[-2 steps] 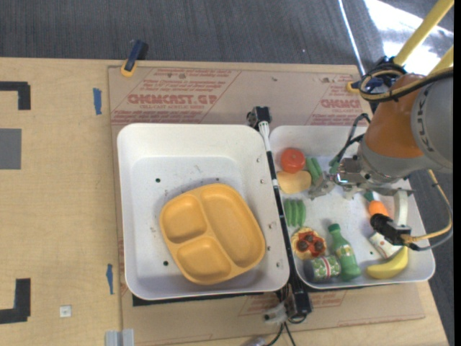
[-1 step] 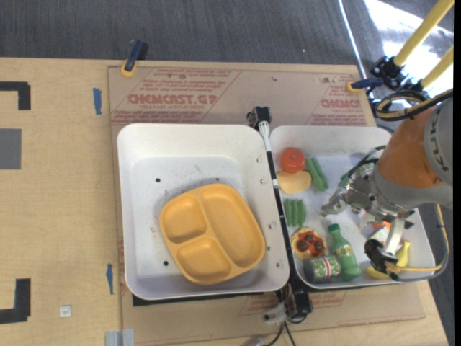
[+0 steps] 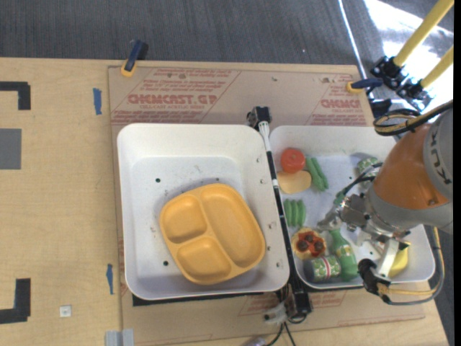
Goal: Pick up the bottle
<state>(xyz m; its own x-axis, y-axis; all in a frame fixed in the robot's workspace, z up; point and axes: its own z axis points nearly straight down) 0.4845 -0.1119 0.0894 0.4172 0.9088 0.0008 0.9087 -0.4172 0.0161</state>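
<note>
Much of the right bin (image 3: 425, 265) was covered by the arm (image 3: 414, 175), whose grey body and orange band were cut off at the 3 o'clock edge of the view. The jaws lay under the wrist hardware, near the middle of that bin, and whether they stood wide, narrow or closed on anything could not be told. The gripper (image 3: 353, 218) was seen only as a cluster of metal parts and cables.

The bottle (image 3: 333, 267), green with a red-and-white label, lay on its side at the 6 o'clock end of the right bin, just at 7 o'clock of the gripper; contact between them could not be made out. A yellow object (image 3: 398, 260), partly hidden by the wrist, lay at 5 o'clock of the gripper. A small dish of red and dark pieces (image 3: 310, 243) sat just beside the bottle at its 11 o'clock. Farther toward 12 o'clock lay a green pea pod (image 3: 294, 212), a pale rounded piece (image 3: 295, 183), a red tomato (image 3: 292, 158) and a green vegetable (image 3: 317, 172).

In the left bin (image 3: 144, 157) a yellow three-compartment plate (image 3: 211, 232) rested, tilted askew. Both bins stood on a cardboard sheet (image 3: 173, 96) on the desk (image 3: 50, 207).
</note>
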